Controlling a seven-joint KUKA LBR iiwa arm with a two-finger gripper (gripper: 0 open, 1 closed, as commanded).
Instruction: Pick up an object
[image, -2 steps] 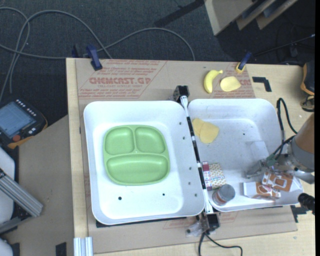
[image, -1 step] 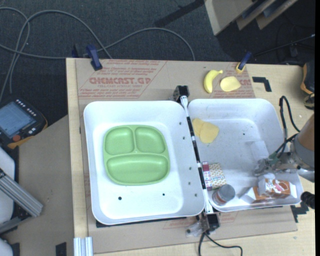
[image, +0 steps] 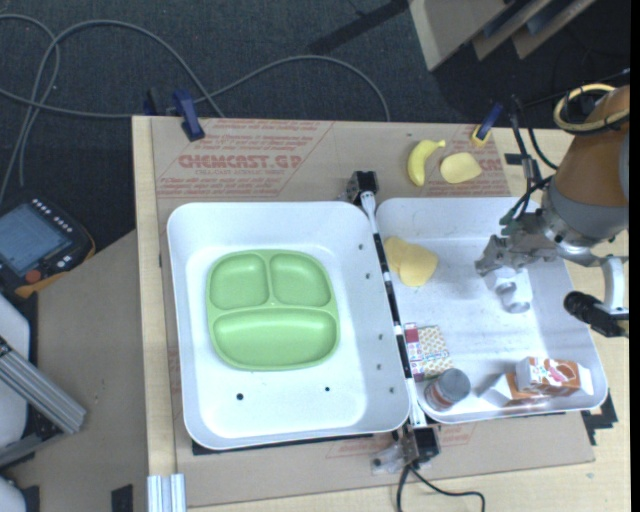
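- My claw (image: 512, 292) hung low over the right bin (image: 560, 330); open or closed, I couldn't tell.
- A yellow piece (image: 411, 262) lay near, a carton (image: 545, 378) farther off.

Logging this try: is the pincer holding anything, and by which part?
Cannot be told. The pincer hangs low over the right bin, and whatever is at its tips is too blurred to identify.

Two bins are set side by side on the bench (image: 250, 150). A divided tray (image: 272, 310) lies in the left bin (image: 190, 240). In the right bin (image: 565, 330), a carton (image: 543, 379) and a can (image: 449, 386) are placed near, a soft lump (image: 411, 262) far left. Two pieces (image: 445, 163) rest beyond it.
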